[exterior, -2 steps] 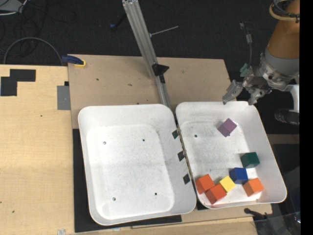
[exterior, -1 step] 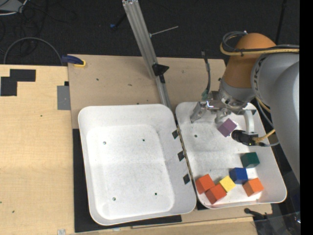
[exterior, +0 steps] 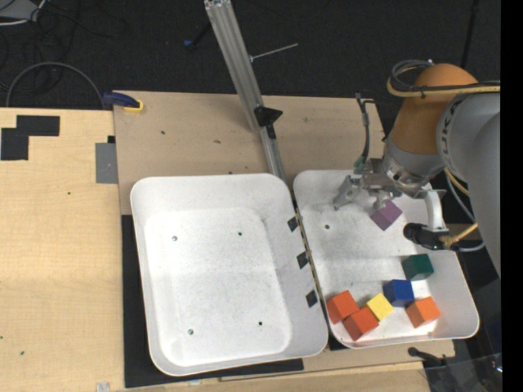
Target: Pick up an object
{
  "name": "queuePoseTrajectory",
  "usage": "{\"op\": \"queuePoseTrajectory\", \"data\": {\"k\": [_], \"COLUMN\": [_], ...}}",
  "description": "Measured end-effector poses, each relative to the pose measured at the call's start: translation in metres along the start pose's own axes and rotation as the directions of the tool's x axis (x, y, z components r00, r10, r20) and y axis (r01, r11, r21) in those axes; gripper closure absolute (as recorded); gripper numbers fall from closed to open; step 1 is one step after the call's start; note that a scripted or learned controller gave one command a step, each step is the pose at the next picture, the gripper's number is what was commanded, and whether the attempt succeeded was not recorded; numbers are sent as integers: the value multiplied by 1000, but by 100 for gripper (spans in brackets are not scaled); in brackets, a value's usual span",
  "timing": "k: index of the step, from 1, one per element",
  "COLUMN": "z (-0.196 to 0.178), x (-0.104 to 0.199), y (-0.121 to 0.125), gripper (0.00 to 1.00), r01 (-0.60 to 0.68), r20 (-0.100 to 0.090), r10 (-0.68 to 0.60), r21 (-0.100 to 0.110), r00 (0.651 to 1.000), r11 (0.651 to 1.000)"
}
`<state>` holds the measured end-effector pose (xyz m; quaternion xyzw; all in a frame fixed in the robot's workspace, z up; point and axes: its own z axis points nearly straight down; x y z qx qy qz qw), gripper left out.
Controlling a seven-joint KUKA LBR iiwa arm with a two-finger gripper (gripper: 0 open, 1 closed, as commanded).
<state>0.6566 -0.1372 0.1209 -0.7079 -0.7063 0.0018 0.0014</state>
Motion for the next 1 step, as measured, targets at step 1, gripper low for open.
{"op": "queuePoseTrajectory", "data": {"k": [1], "z": [0], "x": [1], "y": [1], "gripper": [0], "r01": [0], "r20": [-1], "r10": [0], "r21": [-1], "r00": [1000], "r11": [1000]}}
